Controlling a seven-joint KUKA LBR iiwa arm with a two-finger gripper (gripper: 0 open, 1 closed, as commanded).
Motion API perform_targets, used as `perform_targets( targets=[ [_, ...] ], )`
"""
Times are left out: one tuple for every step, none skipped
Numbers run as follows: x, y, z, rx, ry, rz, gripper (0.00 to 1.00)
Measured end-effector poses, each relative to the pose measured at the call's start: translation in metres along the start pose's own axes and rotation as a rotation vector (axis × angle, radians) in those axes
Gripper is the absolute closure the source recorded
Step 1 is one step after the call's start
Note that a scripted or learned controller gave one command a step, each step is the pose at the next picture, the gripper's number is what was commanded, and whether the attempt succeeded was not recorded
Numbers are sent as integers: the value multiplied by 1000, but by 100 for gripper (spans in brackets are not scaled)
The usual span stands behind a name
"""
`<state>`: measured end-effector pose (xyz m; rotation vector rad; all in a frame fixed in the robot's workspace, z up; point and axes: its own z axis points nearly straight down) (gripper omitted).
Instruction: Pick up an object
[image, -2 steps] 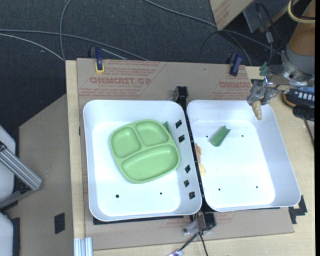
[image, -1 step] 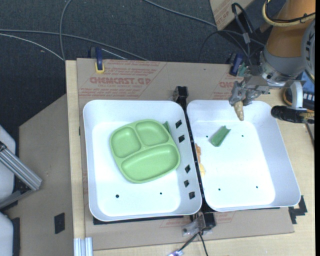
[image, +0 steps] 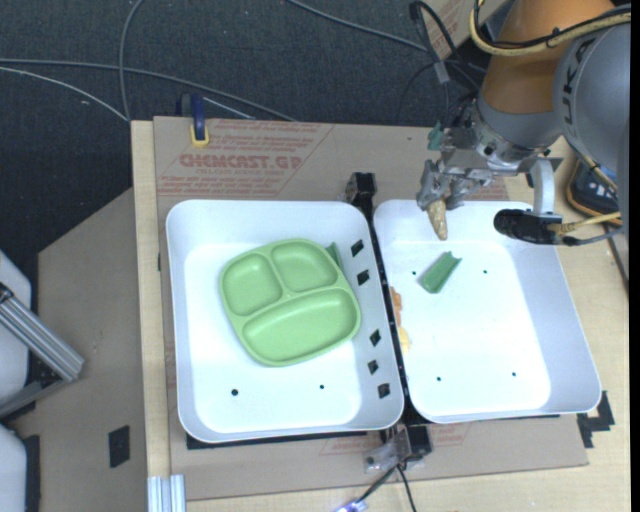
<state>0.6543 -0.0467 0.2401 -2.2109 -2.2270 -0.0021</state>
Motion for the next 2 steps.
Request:
perform_targets(
  targets=[
    [54,-7,-8,0,0,1,100],
    [111,-13,7,2,-1,1,100]
  ],
)
